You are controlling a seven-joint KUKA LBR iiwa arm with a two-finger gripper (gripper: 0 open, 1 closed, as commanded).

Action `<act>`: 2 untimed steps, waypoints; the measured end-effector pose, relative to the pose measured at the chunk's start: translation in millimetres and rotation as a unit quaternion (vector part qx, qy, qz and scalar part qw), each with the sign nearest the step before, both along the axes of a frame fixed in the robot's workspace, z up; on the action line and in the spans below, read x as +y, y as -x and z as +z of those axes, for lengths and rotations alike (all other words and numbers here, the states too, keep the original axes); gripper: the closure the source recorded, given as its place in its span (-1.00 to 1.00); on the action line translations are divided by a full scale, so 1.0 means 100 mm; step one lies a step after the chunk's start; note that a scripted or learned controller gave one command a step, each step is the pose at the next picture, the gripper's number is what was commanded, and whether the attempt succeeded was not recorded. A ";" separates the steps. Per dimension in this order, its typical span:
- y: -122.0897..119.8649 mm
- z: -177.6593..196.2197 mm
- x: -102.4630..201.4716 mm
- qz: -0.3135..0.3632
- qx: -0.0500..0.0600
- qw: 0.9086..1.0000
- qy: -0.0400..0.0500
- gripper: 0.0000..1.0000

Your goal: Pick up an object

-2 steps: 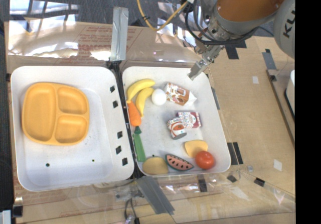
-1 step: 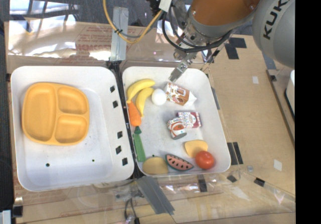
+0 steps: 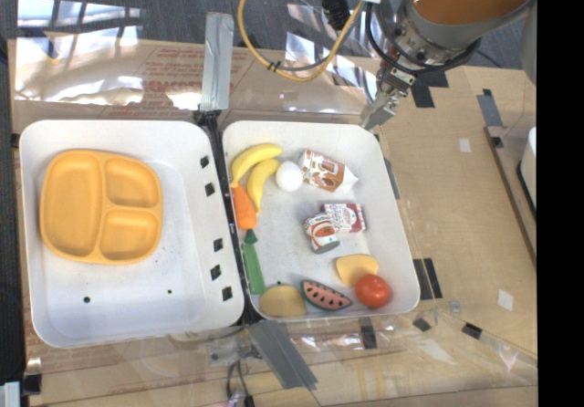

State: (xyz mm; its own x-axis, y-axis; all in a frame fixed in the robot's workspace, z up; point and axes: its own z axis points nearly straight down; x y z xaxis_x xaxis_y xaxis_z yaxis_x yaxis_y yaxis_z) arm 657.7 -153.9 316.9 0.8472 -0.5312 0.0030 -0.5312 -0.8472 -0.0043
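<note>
Overhead, gripper (image 3: 381, 102) hung above right bin's (image 3: 394, 213) far rim; jaw state could not be told. Bananas (image 3: 253, 170), carrot (image 3: 245, 206), cartons (image 3: 330, 224), tomato (image 3: 372, 290) crowded inside. Yellow tray (image 3: 100, 206) occupied left bin (image 3: 119, 305).

Two shallow white plastic bins (image 3: 55, 305), matt, faintly speckled. Orange divided plastic tray (image 3: 99, 206) in left bin: smooth, semi-gloss. Right bin: yellow plastic bananas (image 3: 253, 168), red tomato (image 3: 372, 290), both w/ soft sheen; printed paper cartons (image 3: 333, 224). Brown bench top (image 3: 456, 213) matt, clear film (image 3: 109, 86) at far edge glossy, reflective.
</note>
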 end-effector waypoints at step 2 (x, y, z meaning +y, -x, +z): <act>0.00 -0.28 -0.43 0.152 -0.001 0.988 0.000 1.00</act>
